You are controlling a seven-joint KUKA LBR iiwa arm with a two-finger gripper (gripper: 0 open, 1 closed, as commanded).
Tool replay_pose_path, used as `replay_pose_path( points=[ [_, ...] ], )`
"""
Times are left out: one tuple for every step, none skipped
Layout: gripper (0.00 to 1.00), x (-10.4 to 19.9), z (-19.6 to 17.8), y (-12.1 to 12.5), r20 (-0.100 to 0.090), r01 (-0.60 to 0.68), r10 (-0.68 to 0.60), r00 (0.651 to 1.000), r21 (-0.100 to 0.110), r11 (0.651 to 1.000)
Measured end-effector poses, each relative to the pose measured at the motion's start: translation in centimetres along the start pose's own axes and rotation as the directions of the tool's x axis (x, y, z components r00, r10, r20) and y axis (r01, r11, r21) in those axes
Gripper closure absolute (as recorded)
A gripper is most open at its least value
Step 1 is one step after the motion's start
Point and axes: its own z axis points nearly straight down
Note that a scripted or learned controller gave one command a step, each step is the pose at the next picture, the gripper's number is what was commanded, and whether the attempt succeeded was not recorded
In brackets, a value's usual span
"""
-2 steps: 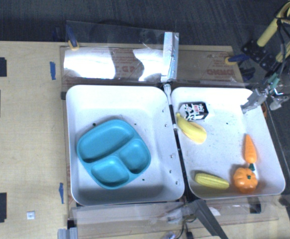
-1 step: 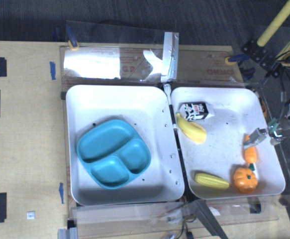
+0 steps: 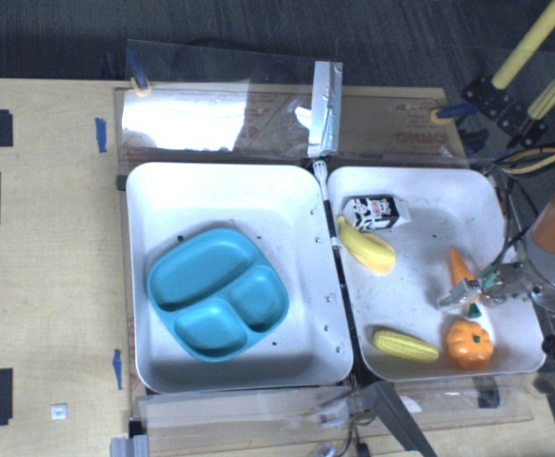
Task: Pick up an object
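Camera view looks down on two white bins side by side. The left bin (image 3: 144,255) bears a blue tray (image 3: 217,292) with three compartments, lying at a slant.

The right bin (image 3: 429,188) carries the loose things. A carrot (image 3: 460,266) lies toward the bin's right side, its long axis near upright in the picture. A banana (image 3: 366,249) lies by the left wall, its long axis slanting from upper left to lower right. Just above it, close or touching, sits a small black and white carton (image 3: 371,212); its print is too small to read. A corn cob (image 3: 405,345) lies near the front wall, long axis nearly level. Just to its right sits an orange pumpkin (image 3: 469,343), close to the front right corner.

The gripper (image 3: 469,298) reaches in from the right and hangs between the carrot and the pumpkin; how far its fingers stand apart I cannot tell, and nothing shows between them.

Bare floor lies in the bin's middle and along its back wall on the right.
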Motion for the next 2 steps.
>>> replay_pose_path(
  points=[
    [1.00, -0.4, -0.7, 0.0, 0.006, -0.003, 0.003, 1.000, 0.000, 1.000],
    [1.00, -1.4, 1.1, 6.1, 0.011, -0.168, 0.168, 0.986, -0.003, 0.986]
  ],
)
